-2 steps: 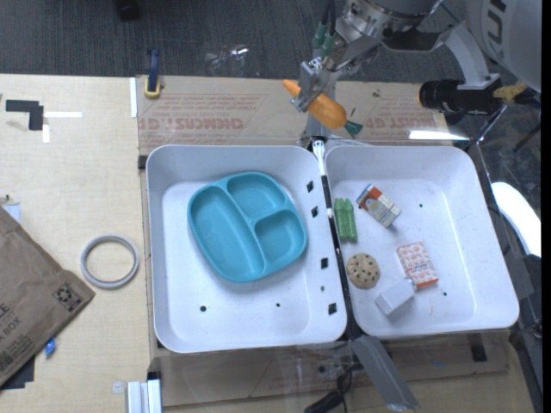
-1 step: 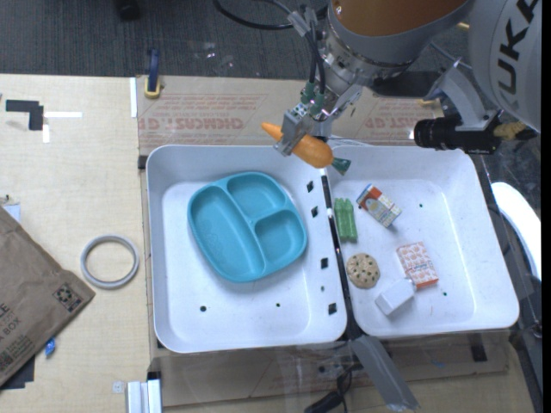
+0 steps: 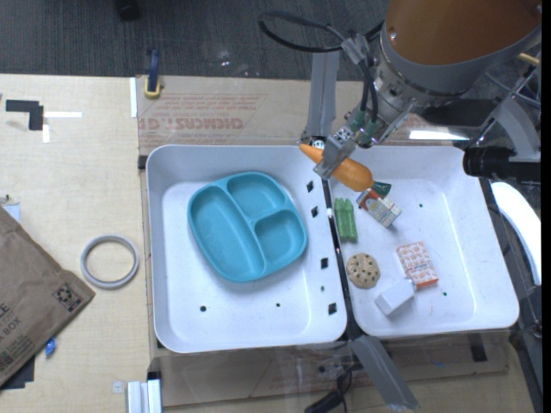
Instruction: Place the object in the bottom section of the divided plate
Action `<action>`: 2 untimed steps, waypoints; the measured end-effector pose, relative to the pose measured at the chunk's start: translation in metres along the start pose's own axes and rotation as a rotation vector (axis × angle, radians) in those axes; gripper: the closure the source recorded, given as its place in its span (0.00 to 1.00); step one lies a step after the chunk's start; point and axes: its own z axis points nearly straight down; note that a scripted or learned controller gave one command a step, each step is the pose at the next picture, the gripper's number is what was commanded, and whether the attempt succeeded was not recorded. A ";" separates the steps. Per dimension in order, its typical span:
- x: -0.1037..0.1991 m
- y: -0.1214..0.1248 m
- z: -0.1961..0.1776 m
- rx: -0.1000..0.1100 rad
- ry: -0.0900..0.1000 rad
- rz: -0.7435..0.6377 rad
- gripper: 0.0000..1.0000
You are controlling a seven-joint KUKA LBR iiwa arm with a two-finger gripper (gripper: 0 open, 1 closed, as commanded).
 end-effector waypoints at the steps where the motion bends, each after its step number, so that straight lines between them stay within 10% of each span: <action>1: 0.043 0.051 0.030 0.001 0.000 -0.158 1.00; 2: 0.026 0.107 0.118 0.001 0.001 -0.054 1.00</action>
